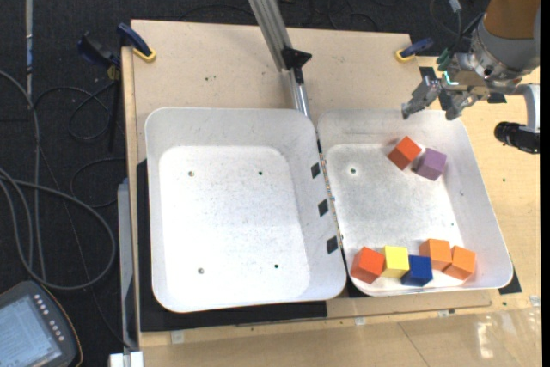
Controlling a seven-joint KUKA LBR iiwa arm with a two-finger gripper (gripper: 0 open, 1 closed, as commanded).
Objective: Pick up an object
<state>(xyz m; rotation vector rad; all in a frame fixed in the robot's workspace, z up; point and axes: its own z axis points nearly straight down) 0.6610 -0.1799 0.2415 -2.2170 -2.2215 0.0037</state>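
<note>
Near edge, right bin point(481, 211): a row of five blocks is set along the near wall. From left to right are listed an orange-red block point(369, 264), a yellow block point(396, 259), a blue block point(418, 270), an orange block point(438, 253) and a second orange block point(461, 262). The blocks are packed close, each touching or just beside its neighbour.

Far part, right bin: an orange cube point(404, 153) and a purple cube point(430, 162) are placed side by side, touching or nearly so, the purple one to the right and slightly nearer.

Left bin point(163, 185): a bare white floor with fine dark specks is presented.

Between the bins: a grey metal strut point(262, 0) is seen running from the far side down to the shared edge.

Bench point(215, 64): pale board, with blue-and-yellow clamps point(133, 43) fixed at its far corners.

Gripper point(438, 99): held above the far right corner of the right bin, beyond the orange and purple cubes and apart from them. The fingers are spread apart, and nothing is held between them. The arm point(514, 4) is entered from the far right.
</note>
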